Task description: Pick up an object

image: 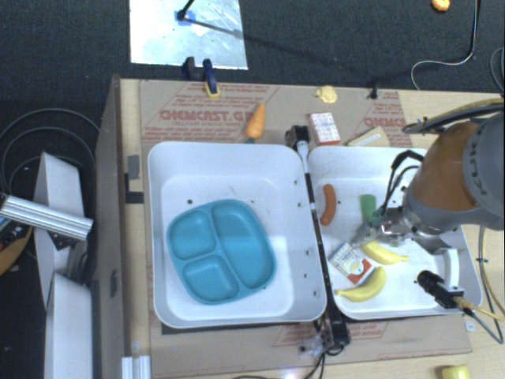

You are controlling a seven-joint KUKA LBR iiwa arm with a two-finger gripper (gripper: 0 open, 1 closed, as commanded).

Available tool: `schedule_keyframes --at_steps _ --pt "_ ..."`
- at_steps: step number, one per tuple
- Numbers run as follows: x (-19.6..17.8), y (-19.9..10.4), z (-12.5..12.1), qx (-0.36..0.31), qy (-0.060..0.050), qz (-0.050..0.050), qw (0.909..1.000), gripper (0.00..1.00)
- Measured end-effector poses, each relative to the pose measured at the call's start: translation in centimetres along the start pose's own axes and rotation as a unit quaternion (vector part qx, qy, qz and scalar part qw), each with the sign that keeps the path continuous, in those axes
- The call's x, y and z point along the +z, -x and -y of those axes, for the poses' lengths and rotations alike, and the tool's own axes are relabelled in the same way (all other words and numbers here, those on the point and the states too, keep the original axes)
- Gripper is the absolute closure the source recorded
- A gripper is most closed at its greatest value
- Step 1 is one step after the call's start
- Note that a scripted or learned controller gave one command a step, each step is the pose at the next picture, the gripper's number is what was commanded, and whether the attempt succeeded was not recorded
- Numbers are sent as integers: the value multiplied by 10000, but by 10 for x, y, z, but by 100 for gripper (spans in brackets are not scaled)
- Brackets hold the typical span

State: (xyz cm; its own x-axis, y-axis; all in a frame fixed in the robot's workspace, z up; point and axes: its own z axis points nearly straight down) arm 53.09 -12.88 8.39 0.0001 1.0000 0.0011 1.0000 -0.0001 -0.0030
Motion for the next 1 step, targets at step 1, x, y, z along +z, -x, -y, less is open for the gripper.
schedule_keyframes --at_steps 1 --pt "-11 0 -3 -11 29 4 10000 100"
